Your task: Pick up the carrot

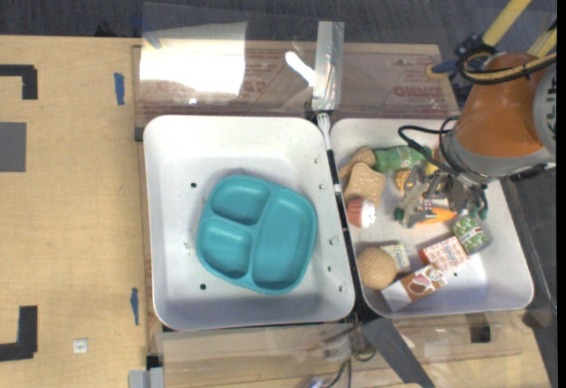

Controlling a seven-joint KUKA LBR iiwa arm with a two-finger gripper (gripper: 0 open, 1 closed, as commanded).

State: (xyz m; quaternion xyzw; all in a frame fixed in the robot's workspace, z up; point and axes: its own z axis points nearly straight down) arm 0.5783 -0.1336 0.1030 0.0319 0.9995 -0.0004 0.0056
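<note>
The carrot (439,216), small and orange with a green top, lies in the right bin (508,285) right of its middle. My gripper (429,199) hangs low over the bin from the grey and orange arm (500,121). Its tip is just above and to the left of the carrot, very close to it or touching. Whether the carrot is inside the gripper is unclear from this angle.
Toy foods crowd the right bin: a tan bread piece (363,184), a red and white item (361,215), a round bun (377,266), green and yellow pieces (402,162), small boxes (444,252). A teal divided plate (256,232) sits in the left bin (168,148).
</note>
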